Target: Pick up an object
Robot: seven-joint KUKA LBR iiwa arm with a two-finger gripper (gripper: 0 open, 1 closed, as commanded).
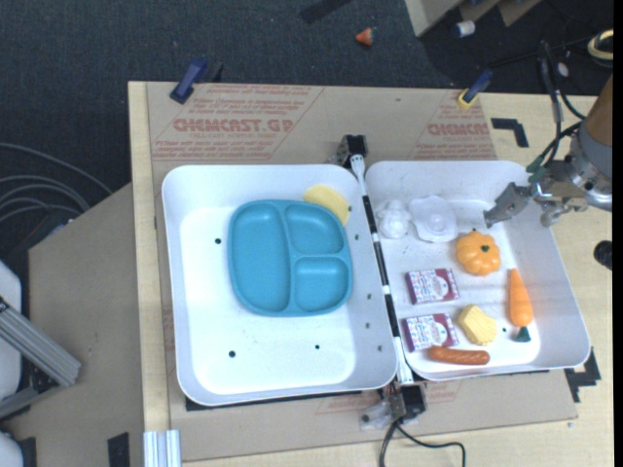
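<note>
A dark carpeted floor (117, 27) surrounds the brown cardboard-topped bench (243, 115). The left white bin (195, 358) holds a blue three-section plastic tray (288, 258) beside a yellow piece (328, 199). The right white bin (560, 270) carries an orange toy pumpkin (478, 253), carrot (520, 300) and sausage (458, 356). The metal gripper (531, 207) hovers with fingers spread, holding nothing.

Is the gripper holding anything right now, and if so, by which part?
Nothing is held. The gripper is open over the right bin's upper right, with no object between its fingers; the orange pumpkin lies apart, below-left.
</note>
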